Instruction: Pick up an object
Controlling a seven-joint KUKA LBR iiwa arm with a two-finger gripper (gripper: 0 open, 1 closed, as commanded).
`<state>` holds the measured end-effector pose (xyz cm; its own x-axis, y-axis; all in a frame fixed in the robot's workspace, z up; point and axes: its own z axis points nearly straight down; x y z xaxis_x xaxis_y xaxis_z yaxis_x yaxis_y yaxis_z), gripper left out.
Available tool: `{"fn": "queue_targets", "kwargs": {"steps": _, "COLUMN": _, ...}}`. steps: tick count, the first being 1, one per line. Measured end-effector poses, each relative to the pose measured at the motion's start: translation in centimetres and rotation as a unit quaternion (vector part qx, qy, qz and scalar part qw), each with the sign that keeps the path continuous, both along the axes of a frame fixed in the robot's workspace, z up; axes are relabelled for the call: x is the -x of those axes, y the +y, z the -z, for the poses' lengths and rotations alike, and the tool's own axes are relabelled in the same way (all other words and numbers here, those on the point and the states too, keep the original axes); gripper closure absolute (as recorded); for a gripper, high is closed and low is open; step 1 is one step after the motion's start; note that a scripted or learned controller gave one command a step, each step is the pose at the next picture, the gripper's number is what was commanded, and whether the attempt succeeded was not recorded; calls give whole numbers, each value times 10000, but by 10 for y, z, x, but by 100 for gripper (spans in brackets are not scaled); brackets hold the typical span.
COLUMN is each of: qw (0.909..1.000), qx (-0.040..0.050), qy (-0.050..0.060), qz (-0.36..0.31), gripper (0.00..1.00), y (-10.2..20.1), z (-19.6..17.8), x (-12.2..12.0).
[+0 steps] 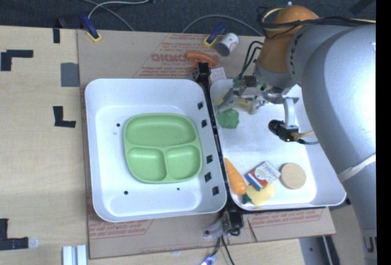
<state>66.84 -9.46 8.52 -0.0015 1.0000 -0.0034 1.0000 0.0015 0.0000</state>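
The end effector (243, 98) hangs just above the crumpled green soft object (228, 118) in the right-hand shallow white bin (317, 193); its fingers blur into clutter, state unclear.

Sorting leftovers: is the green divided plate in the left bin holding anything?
Empty. The green plate lies flat in the left bin; its three compartments show bare green.

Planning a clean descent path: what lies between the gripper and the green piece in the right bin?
Camera view: bare white bin floor. The gripper hangs just above and right of the green piece.
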Motion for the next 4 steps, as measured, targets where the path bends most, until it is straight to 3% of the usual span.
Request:
{"fn": "queue_targets", "kwargs": {"steps": 1, "qw": 10000, "qx": 0, "qy": -11, "qz": 6, "gripper": 0, "y": -32, "z": -1, "x": 0}}
{"fn": "queue_targets", "kwargs": {"steps": 2, "qw": 10000, "qx": -8, "qy": -5, "qz": 4, "gripper": 0, "y": -6, "z": -1, "x": 53}}
{"fn": "queue_targets", "kwargs": {"steps": 3, "qw": 10000, "qx": -14, "qy": -13, "qz": 1, "gripper": 0, "y": 1, "z": 0, "x": 9}}
{"fn": "queue_targets", "kwargs": {"steps": 4, "qw": 10000, "qx": -28, "qy": 49, "qz": 4, "gripper": 0, "y": -3, "z": 0, "x": 1}}
